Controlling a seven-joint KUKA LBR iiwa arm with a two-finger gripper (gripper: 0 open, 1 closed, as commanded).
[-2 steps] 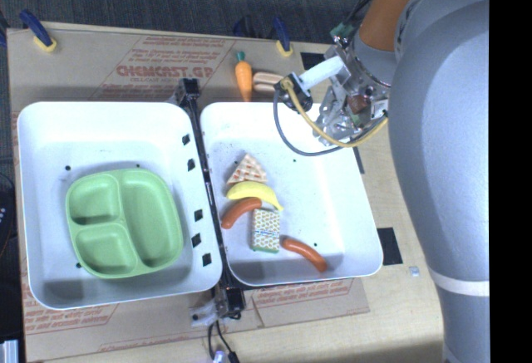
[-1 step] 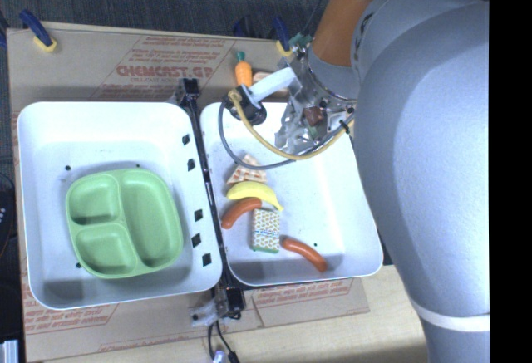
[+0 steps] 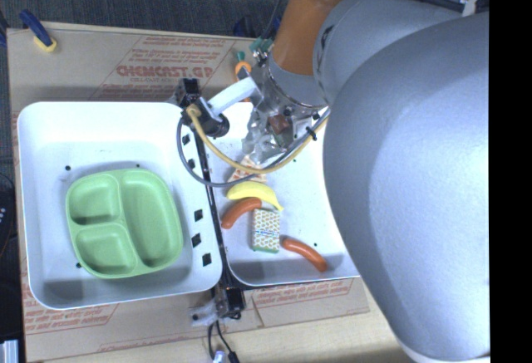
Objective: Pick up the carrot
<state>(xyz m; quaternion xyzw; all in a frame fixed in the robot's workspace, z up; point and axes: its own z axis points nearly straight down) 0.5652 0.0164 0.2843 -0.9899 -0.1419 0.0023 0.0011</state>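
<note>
Two orange elongated pieces lie in the right bin (image 3: 287, 274). One, tapered and likely the carrot (image 3: 303, 252), rests near the front edge. The other, redder and curved (image 3: 239, 210), sits next to a yellow banana (image 3: 253, 191). My gripper (image 3: 261, 144) hangs over the back part of the right bin, behind the banana and well apart from both orange pieces. The wrist and cables hide what lies directly beneath it.
A small patterned box (image 3: 266, 230) lies between the two orange pieces. A green divided plate (image 3: 125, 222) sits in the left bin (image 3: 37, 187). A cable loops over the divider (image 3: 208, 195) between the bins. The arm's large grey body covers the right side.
</note>
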